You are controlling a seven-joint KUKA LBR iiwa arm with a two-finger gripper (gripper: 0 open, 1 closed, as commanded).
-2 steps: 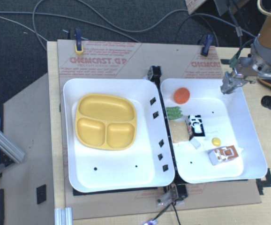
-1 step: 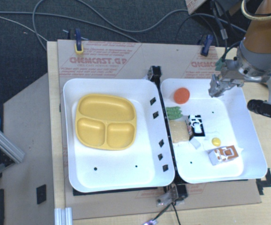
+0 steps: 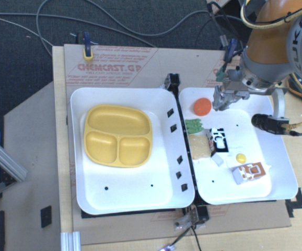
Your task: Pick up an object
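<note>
Partly hidden tool [image 3: 221,101] beside orange ball [image 3: 202,106], fingertips indistinct, right bin [image 3: 276,184]

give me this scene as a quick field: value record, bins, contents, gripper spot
left bin: holds a yellow divided tray
right bin: holds an orange round item, green item, black and white item, small yellow item, orange and white box
gripper: over the right bin's far end, just right of the orange round item
held: nothing visibly between the fingers
</note>
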